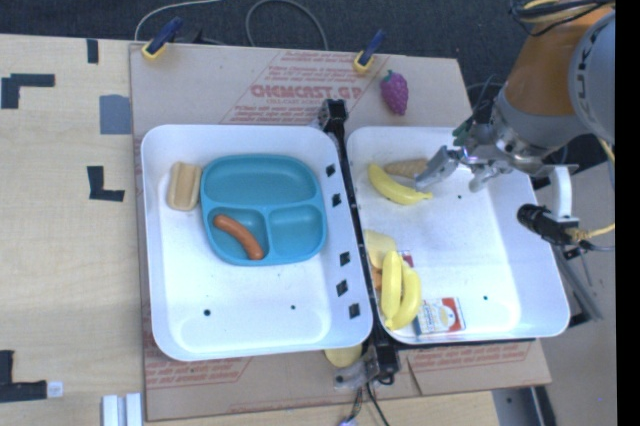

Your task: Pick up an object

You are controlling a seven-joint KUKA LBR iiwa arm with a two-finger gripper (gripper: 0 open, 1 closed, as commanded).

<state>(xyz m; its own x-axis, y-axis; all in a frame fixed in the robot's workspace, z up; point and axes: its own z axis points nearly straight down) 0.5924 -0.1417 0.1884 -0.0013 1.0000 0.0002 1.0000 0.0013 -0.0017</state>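
Observation:
My gripper (458, 172) hangs over the far part of the right bin (505, 254), its fingers spread apart with nothing between them. One finger (432, 168) reaches toward a single yellow banana (396, 187) and a tan bread piece (404, 168) just left of it. A bunch of bananas (397, 286) lies near the bin's front left. Beside the bunch sits a small carton (438, 316).
The left bin (180, 304) holds a blue divided plate (265, 207) with a sausage (239, 236) on it and a bread roll (183, 185) beside it. A purple grape bunch (395, 92) lies on the cardboard behind the bins. Clamps sit along the divider (343, 214).

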